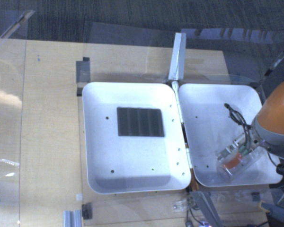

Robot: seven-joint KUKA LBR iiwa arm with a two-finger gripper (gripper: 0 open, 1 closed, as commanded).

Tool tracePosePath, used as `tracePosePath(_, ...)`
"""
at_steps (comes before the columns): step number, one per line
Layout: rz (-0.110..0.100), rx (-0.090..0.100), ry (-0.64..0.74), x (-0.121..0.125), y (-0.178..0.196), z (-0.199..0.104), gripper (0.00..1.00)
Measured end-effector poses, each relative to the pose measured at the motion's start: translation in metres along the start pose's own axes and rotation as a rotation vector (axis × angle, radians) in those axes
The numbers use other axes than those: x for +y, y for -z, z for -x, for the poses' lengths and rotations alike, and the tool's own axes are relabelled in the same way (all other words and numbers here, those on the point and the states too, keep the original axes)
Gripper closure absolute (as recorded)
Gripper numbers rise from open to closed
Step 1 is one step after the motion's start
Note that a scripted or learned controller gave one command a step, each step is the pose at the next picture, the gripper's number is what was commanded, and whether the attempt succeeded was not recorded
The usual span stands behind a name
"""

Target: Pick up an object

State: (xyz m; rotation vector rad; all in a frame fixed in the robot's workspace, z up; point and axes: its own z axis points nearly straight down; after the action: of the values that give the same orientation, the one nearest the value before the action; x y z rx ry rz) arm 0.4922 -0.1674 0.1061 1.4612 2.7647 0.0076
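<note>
A dark, ridged rectangular pad [139, 122] lies flat in the left bin [97, 141], a little above its middle. My gripper [231, 161] is lowered into the right bin [203, 108], near its front right corner, far from the pad. A small red-orange thing [232, 164] sits right at the gripper's tip, low over the bin floor. Whether it is gripped or just lying under the gripper is too blurred to tell. The arm's orange band [279, 109] rises above the bin's right rim.
A black cable [236, 117] loops from the wrist over the right bin. A metal post [177, 58] stands behind the seam between the bins. Wooden bench [42, 126] stretches to the left. Brackets and wires [203, 209] crowd the front edge.
</note>
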Motion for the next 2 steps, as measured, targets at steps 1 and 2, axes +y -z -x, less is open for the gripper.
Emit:
tracePosePath(1,-0.001,-0.003,0.033,0.008,-0.016,-0.014,0.0)
tracePosePath(2,-0.005,0.005,0.125,0.051,0.046,-0.003,0.0)
